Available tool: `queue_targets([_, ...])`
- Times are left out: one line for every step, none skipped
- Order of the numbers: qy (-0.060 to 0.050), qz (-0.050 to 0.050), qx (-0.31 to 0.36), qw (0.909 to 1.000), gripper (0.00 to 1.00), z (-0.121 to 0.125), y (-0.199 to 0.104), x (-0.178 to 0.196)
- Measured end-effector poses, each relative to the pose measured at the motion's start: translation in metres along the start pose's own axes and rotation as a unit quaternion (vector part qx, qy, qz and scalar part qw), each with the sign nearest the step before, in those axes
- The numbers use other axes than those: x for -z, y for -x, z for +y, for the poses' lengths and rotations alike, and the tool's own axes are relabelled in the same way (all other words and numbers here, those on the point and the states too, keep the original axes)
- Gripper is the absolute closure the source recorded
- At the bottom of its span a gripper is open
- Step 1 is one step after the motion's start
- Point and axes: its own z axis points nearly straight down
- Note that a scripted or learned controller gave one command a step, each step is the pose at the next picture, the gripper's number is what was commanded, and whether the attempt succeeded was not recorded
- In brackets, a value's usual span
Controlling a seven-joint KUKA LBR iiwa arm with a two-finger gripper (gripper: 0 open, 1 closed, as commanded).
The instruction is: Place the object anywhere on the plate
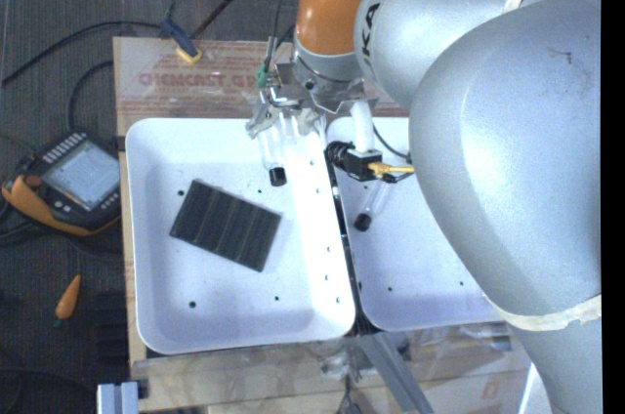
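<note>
The claw hangs spread and empty astride the wall between the bins, well apart from the dark ribbed plate at eight o'clock. Descending risks striking the wall.

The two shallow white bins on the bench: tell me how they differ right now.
The left white bin shows nearly all of its floor, while the right white bin is largely covered by the grey arm. The left bin holds a dark ribbed rectangular plate lying flat and askew; no such plate shows in the right bin. Both are shallow, white, and sit side by side, rims meeting.
</note>
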Motion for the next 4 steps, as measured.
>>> queue_targets([0.001,0.000,0.157,0.9875,1.00,0.012,-0.054,-0.007])
queue_targets([0.001,0.001,0.166,0.9861,1.00,0.016,-0.114,0.016])
queue_targets([0.000,-0.002,0.166,0.9861,1.00,0.016,-0.114,0.024])
queue_targets([0.001,0.001,0.346,0.9384,1.00,0.001,-0.115,0.021])
